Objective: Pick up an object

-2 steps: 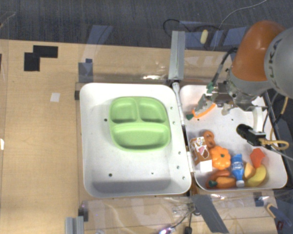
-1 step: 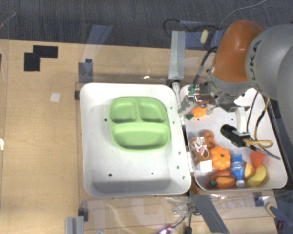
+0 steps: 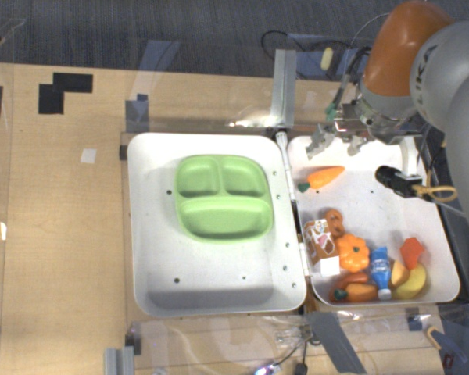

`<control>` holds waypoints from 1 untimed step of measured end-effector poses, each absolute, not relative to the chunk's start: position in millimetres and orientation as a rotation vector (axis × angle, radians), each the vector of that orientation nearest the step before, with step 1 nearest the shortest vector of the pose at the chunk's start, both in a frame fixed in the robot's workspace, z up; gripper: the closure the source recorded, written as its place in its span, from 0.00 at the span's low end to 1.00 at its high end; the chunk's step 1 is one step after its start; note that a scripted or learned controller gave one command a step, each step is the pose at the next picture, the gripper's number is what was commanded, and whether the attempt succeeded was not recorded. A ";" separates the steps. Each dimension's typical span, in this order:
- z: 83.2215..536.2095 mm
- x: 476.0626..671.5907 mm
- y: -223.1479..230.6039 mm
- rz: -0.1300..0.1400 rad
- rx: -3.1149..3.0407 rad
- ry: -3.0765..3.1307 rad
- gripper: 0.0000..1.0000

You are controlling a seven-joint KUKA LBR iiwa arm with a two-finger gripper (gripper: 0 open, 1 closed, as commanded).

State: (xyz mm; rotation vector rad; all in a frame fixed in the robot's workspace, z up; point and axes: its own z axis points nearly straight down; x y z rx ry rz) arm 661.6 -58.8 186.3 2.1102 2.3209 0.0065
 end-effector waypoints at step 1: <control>108.7 648.6 -92.6 0.008 1.982 2.429 0.00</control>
